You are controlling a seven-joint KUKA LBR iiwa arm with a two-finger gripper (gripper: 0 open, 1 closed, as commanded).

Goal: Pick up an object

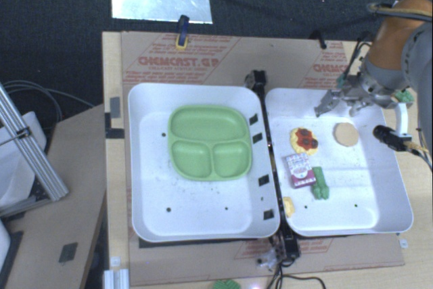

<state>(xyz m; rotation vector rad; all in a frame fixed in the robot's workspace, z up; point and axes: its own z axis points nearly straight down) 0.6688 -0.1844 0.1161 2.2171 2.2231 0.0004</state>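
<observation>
In the right bin lie a round tan cookie, a yellow and red pizza slice toy, a maroon packet, a green toy and a small yellow piece at the bin's left wall. My gripper hangs over the bin's back part, a little above and left of the cookie, with its fingers spread open and nothing between them.
The left bin holds a green divided plate. A black hinge strip runs between the bins. A black part of the arm sticks out over the right bin's right edge.
</observation>
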